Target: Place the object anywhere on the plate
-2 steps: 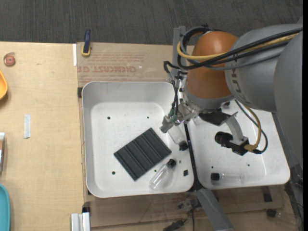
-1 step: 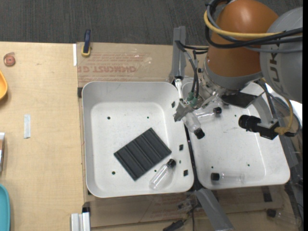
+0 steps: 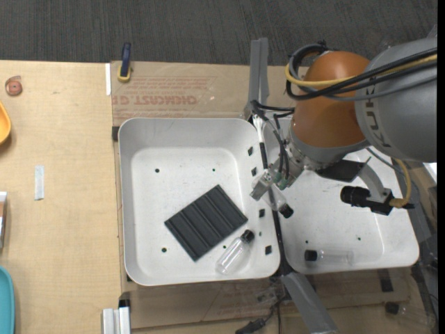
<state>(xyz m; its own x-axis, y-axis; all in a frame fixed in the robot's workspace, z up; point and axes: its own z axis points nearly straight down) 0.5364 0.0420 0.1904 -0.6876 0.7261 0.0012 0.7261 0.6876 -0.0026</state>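
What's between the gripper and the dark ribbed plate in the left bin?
In the camera view, bare white bin floor and the bin's right wall separate the gripper from the dark ribbed plate.

Dark grey ribbed carpet floor (image 3: 139,12) runs across the top — beneath it, a pale wooden bench top (image 3: 55,186) under even, flat light. A brown cardboard sheet with reversed red print (image 3: 174,92) lies on the bench, a blue-handled clamp (image 3: 125,61) at its upper left corner — a grey metal upright strut (image 3: 259,68) stands to the right.
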